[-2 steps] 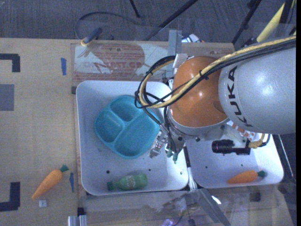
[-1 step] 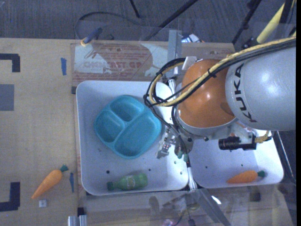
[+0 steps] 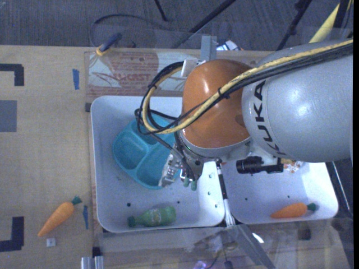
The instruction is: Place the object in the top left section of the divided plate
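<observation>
Hovering at the divided plate (image 3: 134, 153)'s four o'clock rim, claw (image 3: 178, 172) state unclear, bottle (image 3: 152, 216) lying crosswise at six o'clock.

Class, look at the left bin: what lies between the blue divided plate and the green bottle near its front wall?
In the camera view, nothing lies between the blue divided plate and the green bottle: just bare white floor of the left bin, marked with a few small dark holes.

Bright, even overhead light; glare on the arm (image 3: 303, 111), edges perhaps slightly soft.
</observation>
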You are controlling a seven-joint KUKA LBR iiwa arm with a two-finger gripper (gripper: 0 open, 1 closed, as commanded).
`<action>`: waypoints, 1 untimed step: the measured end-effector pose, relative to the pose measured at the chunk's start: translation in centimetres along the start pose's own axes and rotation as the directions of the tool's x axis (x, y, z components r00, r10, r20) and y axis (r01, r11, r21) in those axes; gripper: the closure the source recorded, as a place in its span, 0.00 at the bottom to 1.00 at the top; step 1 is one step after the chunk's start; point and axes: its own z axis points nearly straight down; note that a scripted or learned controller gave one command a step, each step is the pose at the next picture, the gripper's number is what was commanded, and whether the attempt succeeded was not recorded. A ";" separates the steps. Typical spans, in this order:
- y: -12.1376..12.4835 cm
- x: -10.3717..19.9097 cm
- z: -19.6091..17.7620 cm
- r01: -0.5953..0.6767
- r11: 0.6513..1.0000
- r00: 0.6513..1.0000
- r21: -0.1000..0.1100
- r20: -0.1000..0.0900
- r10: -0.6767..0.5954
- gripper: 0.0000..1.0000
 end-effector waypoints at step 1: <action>-2.1 -0.9 -1.4 0.108 0.994 0.994 0.000 0.002 -0.108 1.00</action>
